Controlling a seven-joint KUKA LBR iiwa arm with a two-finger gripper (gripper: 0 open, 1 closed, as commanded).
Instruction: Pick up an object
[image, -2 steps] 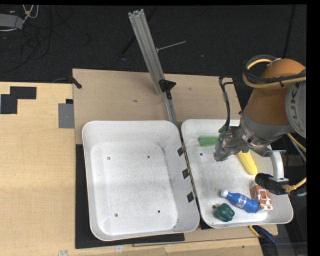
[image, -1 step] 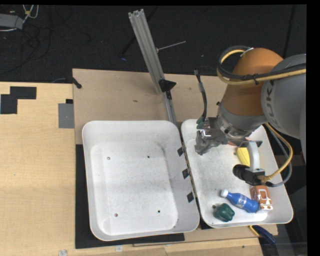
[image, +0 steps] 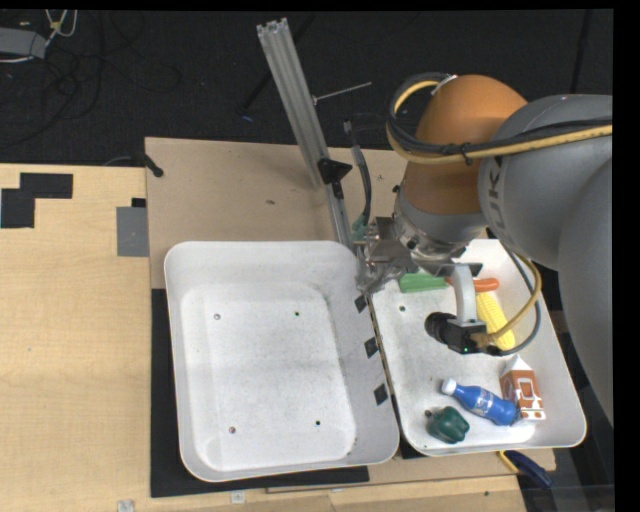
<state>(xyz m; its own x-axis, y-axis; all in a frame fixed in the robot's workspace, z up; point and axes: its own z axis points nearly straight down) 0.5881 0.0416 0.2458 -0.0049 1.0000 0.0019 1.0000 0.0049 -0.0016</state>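
One green block (image: 424, 284) — just beside the gripper (image: 378, 264).

Arm (image: 560, 170) extended from the right, wrist pointed down.
The pincer (image: 380, 258) is held low, beneath and left of the orange-banded wrist (image: 460, 140).

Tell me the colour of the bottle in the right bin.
The bottle is blue with a white cap, seen best in the camera view.

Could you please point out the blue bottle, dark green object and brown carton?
blue bottle (image: 486, 403), camera view, body.
dark green object (image: 447, 426), camera view, middle.
brown carton (image: 525, 391), camera view, top face.
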